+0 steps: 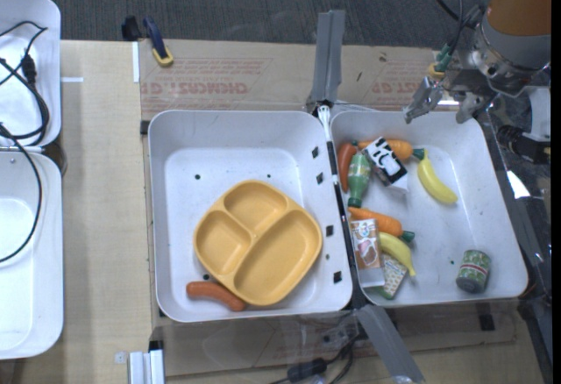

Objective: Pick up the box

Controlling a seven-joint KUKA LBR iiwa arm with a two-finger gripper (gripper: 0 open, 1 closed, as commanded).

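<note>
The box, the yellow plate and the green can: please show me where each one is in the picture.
box point(386, 160), camera view, on its black-and-white top face.
yellow plate point(257, 241), camera view, on the ridge between its compartments.
green can point(473, 271), camera view, on its side wall.

Yellow plate; black-and-white box; white bins.

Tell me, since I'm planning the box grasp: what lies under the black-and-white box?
The black-and-white box rests on an orange carrot and beside a green bottle. Whatever lies directly beneath it is covered.
</note>
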